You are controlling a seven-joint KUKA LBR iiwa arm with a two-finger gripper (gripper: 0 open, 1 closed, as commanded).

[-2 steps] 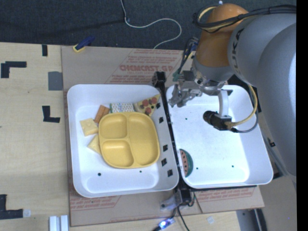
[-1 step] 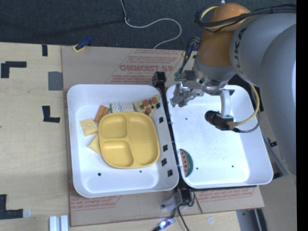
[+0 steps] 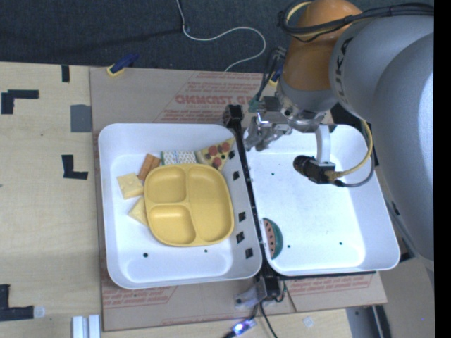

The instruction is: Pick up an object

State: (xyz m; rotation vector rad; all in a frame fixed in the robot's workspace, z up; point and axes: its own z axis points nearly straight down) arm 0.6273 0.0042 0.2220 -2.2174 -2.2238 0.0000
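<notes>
A yellow divided plate (image 3: 189,204) lies in the middle of the left bin (image 3: 120,259). Behind it sit small toy foods: a pizza slice (image 3: 217,153), a patterned flat piece (image 3: 177,158), a brown cracker (image 3: 149,165) and a pale cracker (image 3: 130,185). Another pale piece (image 3: 137,213) peeks out from under the plate's left edge. A watermelon slice (image 3: 272,236) rests at the left wall of the right bin (image 3: 338,252). My gripper (image 3: 255,136) hangs over the far end of the divider between the bins, just right of the pizza slice, with nothing visibly in it.
The arm's grey body and orange band (image 3: 320,37) cover the right bin's far right corner. A black cable loop (image 3: 318,169) hangs over the right bin. Both bins stand on a cardboard sheet (image 3: 204,94). A white cable (image 3: 211,34) trails behind.
</notes>
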